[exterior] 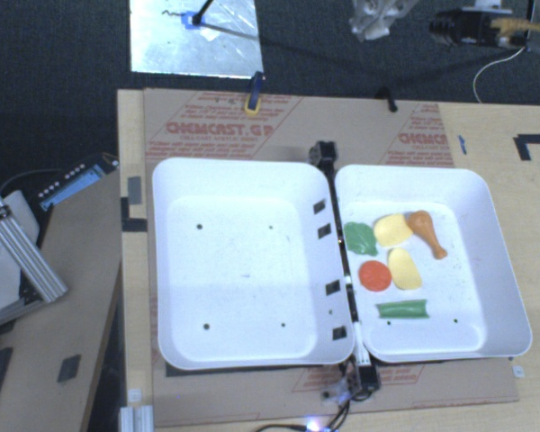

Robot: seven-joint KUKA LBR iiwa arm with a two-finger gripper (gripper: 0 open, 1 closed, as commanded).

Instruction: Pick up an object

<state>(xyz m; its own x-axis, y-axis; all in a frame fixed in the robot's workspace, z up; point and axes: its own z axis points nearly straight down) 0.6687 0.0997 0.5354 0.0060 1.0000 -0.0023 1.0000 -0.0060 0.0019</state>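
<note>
The right bin [490,268] holds several toy foods in a loose cluster. A green leafy piece [360,238] lies beside a pale yellow lump [392,229] and an orange drumstick [426,230]. Below them sit a red round slice [374,275], a second yellow piece [405,269] and a long green pod [402,309]. My gripper [378,12] hangs high at the top of the view, beyond the far edge of the bench and well away from the bins. Nothing is seen in its grasp.
The left bin [243,259] sits against the right one, joined by a black hinge strip [337,250]. A shiny metal sheet [195,25] lies on the floor at the far left. An aluminium frame [18,250] stands at the left edge.
</note>
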